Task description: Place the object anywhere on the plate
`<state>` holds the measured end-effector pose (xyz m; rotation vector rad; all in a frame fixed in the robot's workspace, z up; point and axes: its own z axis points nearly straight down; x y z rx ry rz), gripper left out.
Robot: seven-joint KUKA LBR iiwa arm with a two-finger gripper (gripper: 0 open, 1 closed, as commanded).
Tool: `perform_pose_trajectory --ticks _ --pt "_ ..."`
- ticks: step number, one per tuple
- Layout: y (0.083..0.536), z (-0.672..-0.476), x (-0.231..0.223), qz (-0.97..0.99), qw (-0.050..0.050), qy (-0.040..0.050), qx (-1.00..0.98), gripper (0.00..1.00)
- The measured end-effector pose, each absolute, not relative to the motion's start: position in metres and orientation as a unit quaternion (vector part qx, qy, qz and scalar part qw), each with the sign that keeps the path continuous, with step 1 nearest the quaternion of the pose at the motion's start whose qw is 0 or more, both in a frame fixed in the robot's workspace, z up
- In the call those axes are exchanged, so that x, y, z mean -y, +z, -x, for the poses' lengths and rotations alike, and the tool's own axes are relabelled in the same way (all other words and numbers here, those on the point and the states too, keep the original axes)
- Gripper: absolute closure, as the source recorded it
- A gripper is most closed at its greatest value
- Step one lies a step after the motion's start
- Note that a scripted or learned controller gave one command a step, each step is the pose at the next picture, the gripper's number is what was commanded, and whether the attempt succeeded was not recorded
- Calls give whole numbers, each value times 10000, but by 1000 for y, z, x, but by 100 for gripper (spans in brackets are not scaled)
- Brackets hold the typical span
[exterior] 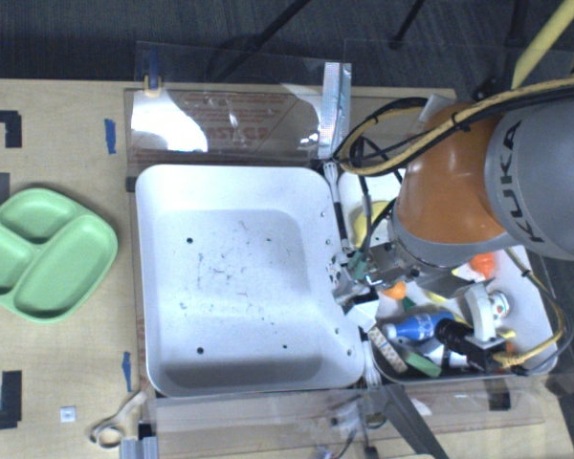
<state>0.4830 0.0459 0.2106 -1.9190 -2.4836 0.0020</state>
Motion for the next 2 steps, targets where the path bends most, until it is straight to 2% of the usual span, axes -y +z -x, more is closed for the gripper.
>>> perform_pose_trajectory --ticks 1,2 --pt "190 -479 -57 7222 21 14 6917 100" --pt "144 -517 -104 7633 9 9 6461 100"
